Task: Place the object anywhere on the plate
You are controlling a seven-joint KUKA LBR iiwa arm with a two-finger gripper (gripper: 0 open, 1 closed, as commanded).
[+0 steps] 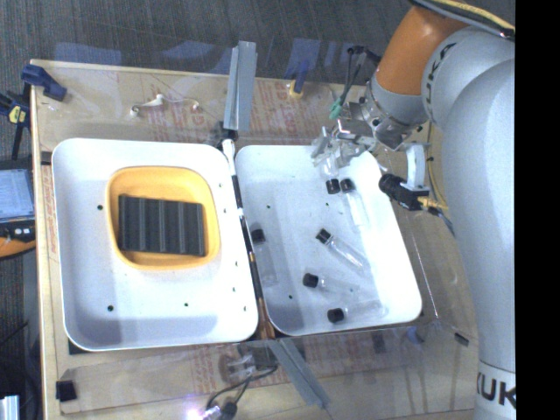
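A yellow plate (159,184) lies in the left white bin (79,313), with a dark ribbed block (163,225) resting on its middle. Several clear vials with black caps lie scattered in the right bin (289,182). One vial (354,206) lies just below my gripper, and another vial (343,249) sits near the bin's centre. A third vial (337,315) lies near the front wall. My gripper (332,150) hangs over the far right corner of the right bin, close above the nearest vial caps. Nothing can be made out in its grasp.
A grey metal bar (238,86) stands at the back between the two bins. One more vial (259,238) lies against the right bin's left wall. A black cable connector (398,191) juts from the arm over the right bin's rim.
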